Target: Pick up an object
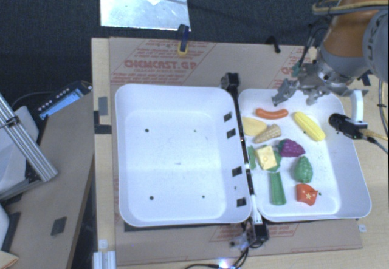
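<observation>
My gripper hangs open over the far edge of the right bin, its two grey fingers spread with nothing between them. Just below it lie an orange sausage and a yellow banana-like piece. Further in sit a pale corn cob, a yellow lemon wedge, a yellow cheese block, purple grapes, a dark green vegetable, a long green cucumber and a red strawberry.
The left bin lies beside the right one, joined by black clips. A black cable part sticks over the right bin's right side. Both bins rest on a cardboard sheet.
</observation>
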### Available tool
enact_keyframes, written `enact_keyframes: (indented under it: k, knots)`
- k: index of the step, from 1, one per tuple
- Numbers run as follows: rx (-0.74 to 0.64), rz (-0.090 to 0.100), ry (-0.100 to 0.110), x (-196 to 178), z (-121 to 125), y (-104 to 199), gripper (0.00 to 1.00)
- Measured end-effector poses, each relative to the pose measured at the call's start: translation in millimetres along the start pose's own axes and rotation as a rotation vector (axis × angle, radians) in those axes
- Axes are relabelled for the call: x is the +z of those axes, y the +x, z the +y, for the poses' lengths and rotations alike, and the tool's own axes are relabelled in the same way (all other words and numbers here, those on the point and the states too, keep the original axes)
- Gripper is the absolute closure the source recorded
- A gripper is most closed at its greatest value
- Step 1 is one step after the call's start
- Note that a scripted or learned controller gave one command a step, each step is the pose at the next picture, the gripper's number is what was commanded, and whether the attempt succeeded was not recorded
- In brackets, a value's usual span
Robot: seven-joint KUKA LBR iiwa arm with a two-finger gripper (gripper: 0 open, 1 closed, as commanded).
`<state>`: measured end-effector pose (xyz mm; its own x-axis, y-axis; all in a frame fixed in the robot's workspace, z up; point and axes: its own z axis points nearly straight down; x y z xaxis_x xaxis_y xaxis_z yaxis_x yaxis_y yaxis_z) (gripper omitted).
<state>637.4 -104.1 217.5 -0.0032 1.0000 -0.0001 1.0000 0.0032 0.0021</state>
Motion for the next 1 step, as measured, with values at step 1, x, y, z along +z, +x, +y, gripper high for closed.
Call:
enact_keyframes:
  k: [1]
  knots:
    - [-0.002, -0.001, 0.003, 139.5, 5.3, 17.6, 0.00]
